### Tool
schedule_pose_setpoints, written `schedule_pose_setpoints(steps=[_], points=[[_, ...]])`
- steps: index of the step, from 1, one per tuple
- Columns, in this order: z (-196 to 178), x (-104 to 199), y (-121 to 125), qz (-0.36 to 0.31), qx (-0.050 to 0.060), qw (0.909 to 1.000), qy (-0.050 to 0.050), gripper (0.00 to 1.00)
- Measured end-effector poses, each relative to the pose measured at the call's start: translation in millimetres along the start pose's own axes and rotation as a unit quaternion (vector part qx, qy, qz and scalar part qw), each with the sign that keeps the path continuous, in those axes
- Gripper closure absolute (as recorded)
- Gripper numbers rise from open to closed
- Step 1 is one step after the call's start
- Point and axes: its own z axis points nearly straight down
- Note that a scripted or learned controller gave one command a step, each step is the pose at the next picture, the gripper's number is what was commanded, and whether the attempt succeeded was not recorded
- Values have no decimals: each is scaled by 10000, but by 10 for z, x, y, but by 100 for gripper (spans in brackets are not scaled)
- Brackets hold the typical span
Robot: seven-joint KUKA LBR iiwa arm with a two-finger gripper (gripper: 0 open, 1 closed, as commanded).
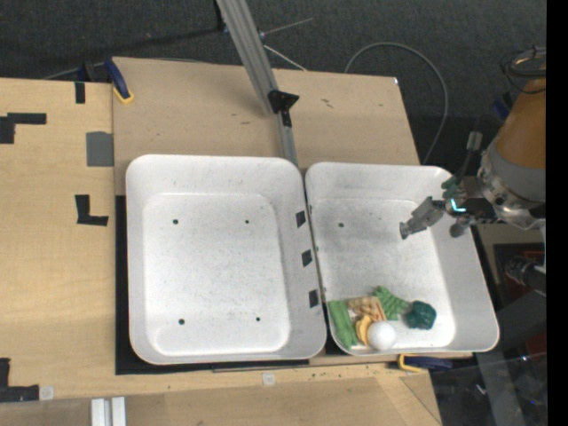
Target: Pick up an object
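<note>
Judging by looks, the small white ball [382,335] is light, hard, likely slippery; pinch across its middle. The tool [435,217] hangs open, empty.

We see open floor across the right bin [373,238]; only its lower edge is crowded by a white ball [382,335] and green toy [410,311]

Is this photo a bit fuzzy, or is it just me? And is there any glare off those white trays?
In the camera view, lighting is even and soft: the left bin and right bin show no harsh glare and only faint shadows; the picture is grainy, so the end effector and the small items in the right bin's near corner look soft.
</note>
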Motion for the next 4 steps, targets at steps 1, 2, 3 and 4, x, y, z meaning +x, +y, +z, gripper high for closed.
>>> schedule_pose_setpoints(steps=[1,2,3,4], points=[[-22,0,7,-7,-22,10000,-5,0],[565,-46,75,2,9,10000,-3,0],[1196,1,102,-2,16,10000,2,0],[1814,-60,86,3,11,10000,-1,0]])
